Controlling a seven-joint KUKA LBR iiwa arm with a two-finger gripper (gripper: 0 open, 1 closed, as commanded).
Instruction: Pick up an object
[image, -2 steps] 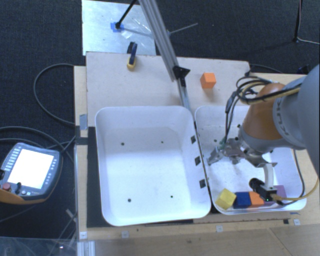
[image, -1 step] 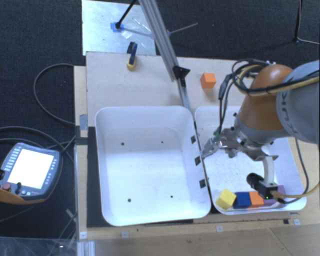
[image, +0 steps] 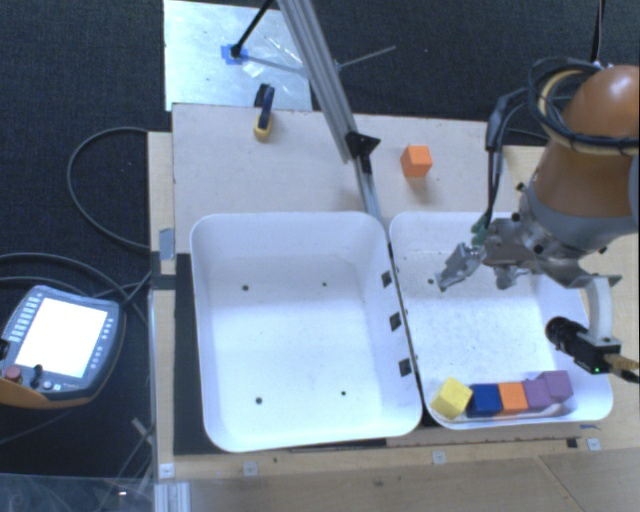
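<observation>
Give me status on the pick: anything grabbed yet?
Not yet. The gripper hangs over the right bin, near its far left side, with no block at it. All four blocks sit along the near wall: yellow block, blue block, orange block, purple block. The whole pick is left.

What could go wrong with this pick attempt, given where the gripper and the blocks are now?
1. The gripper hovers over the upper part of the right bin, while the blocks sit along its lower edge; closing here would likely grab nothing.
2. The yellow block, blue block, orange block and purple block form a tight row by the rim, so fingers may struggle to fit between them or may knock neighbours.
</observation>
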